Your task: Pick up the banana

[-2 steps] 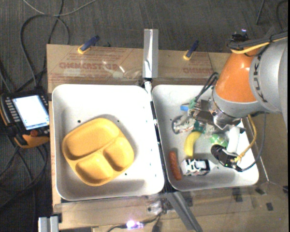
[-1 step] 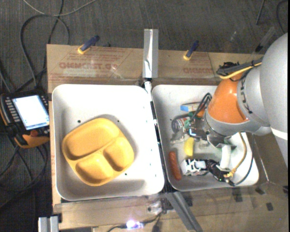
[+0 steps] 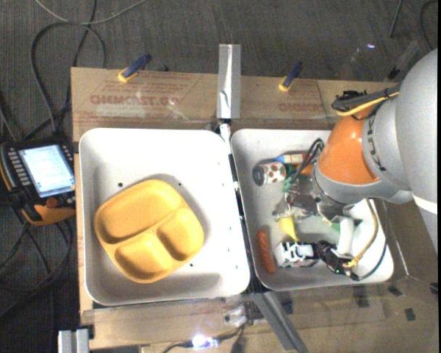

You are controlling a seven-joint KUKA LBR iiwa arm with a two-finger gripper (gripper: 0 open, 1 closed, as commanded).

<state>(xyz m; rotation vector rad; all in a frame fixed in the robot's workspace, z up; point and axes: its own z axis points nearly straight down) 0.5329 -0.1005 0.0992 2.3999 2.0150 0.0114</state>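
Banana (image 3: 287, 229): yellow, only a short stretch visible, in the right bin (image 3: 246, 197) approx. mid-bin. It lies just below the arm's wrist hardware, which covers its upper end. Lower end sits next to a small white item at the bin's front. Full length and curve can't be made out; pose otherwise unclear.

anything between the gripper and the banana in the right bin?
Can't confirm a clear path. The arm hangs over the right bin, covering much of its clutter. A yellow piece, probably the banana, peeks out just below the wrist, beside a small can and a red-brown item. Fingertips are hidden among the clutter.
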